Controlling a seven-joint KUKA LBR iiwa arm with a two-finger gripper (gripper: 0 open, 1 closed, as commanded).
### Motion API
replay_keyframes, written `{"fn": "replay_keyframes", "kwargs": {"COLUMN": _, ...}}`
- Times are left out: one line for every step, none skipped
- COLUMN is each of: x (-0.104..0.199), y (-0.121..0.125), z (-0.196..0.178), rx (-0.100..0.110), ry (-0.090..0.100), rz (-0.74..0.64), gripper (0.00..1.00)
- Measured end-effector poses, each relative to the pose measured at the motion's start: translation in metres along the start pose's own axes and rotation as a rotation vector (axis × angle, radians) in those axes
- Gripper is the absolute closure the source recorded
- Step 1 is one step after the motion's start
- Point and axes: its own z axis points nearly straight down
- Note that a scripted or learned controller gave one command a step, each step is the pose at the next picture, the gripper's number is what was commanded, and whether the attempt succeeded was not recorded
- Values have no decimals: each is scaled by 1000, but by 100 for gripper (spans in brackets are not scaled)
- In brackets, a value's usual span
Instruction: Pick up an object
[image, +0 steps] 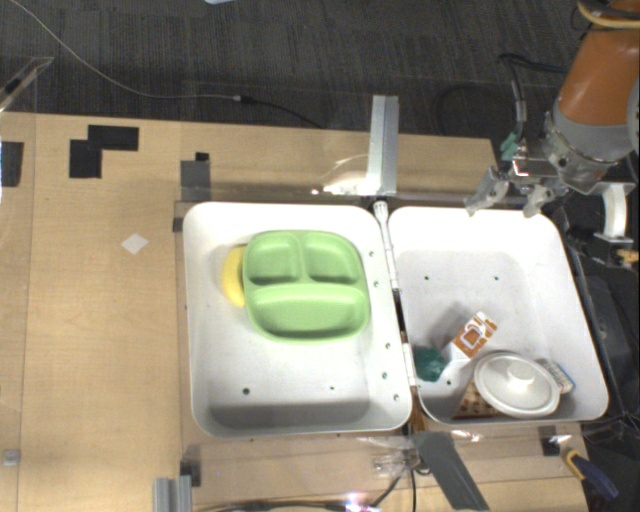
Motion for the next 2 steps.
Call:
{"fn": "replay_keyframes", "kwargs": {"x": 10, "y": -31, "z": 106, "rx": 1, "ry": 0, "rz": -41, "gripper": 0}}
{"fn": "replay_keyframes", "kwargs": {"x": -78, "y": -89, "z": 155, "rx": 1, "ry": -1, "rz": -45, "gripper": 0}}
